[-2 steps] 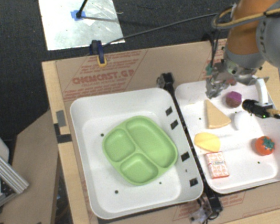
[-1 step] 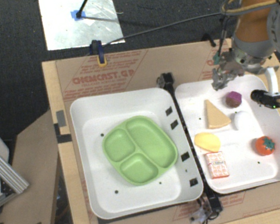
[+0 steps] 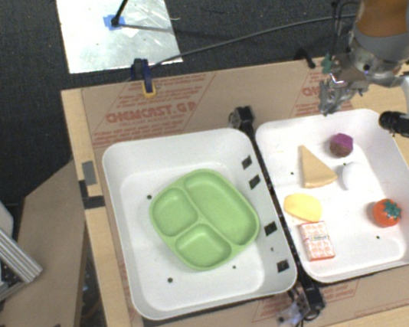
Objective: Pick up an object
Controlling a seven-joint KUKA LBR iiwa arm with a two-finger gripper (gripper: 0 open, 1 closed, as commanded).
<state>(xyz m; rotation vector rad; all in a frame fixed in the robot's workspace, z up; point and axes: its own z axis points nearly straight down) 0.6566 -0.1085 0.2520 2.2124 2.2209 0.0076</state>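
The right bin [image 3: 399,165] holds a purple ball [image 3: 341,144], a tan wedge [image 3: 315,167], a yellow oval piece [image 3: 303,207], a red tomato-like toy [image 3: 385,212] and a small red-and-white box [image 3: 317,240]. My gripper [image 3: 331,97] hangs above the bin's far edge, just beyond the purple ball, with nothing seen between its fingers. The arm's orange band sits above it at the upper right.
The left bin [image 3: 131,210] carries a green divided plate [image 3: 203,218]. A silver sheet [image 3: 116,26] lies on the dark floor at the back, with a blue clamp [image 3: 142,74] at the bench's far edge.
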